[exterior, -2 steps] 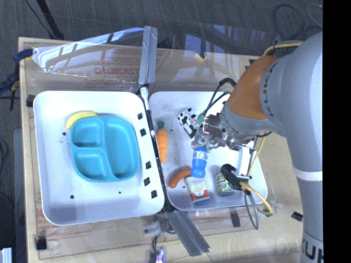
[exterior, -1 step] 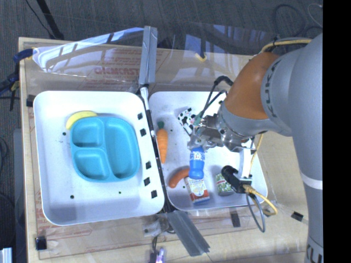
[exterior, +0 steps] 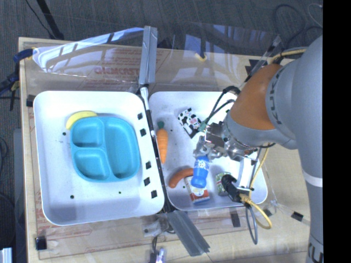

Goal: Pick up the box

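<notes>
From the overhead camera, the grey arm with its orange band reached from the right into the right bin [exterior: 174, 106]. The gripper [exterior: 207, 146] hung low over that bin's middle; whether it was open or closed could not be told. Just below it a blue-and-white bottle [exterior: 201, 171] stood tilted, its lower end meeting the small box [exterior: 198, 194] near the bin's front wall. A sausage [exterior: 180, 177] lay beside the box, a carrot [exterior: 162, 144] by the divider, and a cow toy [exterior: 188, 119] farther back. The left bin [exterior: 55, 106] held a blue divided plate [exterior: 105, 148] over a yellow item [exterior: 81, 117].
</notes>
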You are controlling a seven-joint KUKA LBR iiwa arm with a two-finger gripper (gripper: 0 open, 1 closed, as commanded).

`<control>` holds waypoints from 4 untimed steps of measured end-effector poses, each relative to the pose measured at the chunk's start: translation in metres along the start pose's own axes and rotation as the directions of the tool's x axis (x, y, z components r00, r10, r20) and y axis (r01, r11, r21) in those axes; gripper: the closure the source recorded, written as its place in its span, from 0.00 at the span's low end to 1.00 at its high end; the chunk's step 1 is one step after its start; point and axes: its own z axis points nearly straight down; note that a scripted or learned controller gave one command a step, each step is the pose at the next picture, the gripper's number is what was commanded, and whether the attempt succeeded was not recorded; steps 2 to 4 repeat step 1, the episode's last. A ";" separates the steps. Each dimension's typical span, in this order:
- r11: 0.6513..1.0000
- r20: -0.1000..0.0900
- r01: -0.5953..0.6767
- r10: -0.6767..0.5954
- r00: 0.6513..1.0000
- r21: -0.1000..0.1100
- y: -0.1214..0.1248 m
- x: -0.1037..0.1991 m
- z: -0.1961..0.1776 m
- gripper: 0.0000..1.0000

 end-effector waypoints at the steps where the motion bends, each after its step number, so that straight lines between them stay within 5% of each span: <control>1: 1.000 0.001 -0.028 0.028 1.000 -0.001 0.020 -0.016 -0.014 1.00; 4: 1.000 0.001 -0.028 0.028 1.000 -0.001 0.020 -0.016 -0.014 1.00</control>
